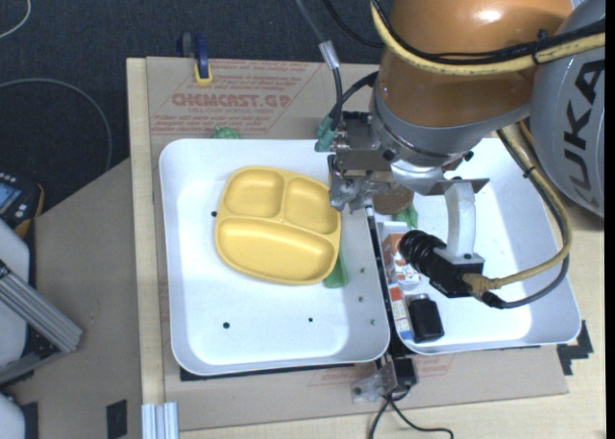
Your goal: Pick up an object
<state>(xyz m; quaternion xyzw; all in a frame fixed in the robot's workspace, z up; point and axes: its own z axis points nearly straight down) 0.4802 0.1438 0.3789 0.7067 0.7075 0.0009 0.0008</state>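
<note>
Arm: we are seeing the grey arm reaching in from the right, its big orange band hanging over the seam between the two bins.
Gripper: we are placing the gripper low over the inner edge of the right bin, just beside the divider; the wrist is covering it, so we cannot tell how wide it is standing or whether it has hold of anything.
Left bin: we are looking at the white left bin, which is carrying a yellow divided plate in its upper right part.
Plate: it is lying flat, its three compartments facing up, its right rim sitting near the divider and close to the gripper.
Green item: we are noticing a green piece peeking out from under the plate's lower right edge; we cannot tell what it is.
Right bin: the white right bin is holding several small items along its left wall, partly hidden by a black camera unit and its cable.
Bench: both bins are resting on a brown board.
</note>
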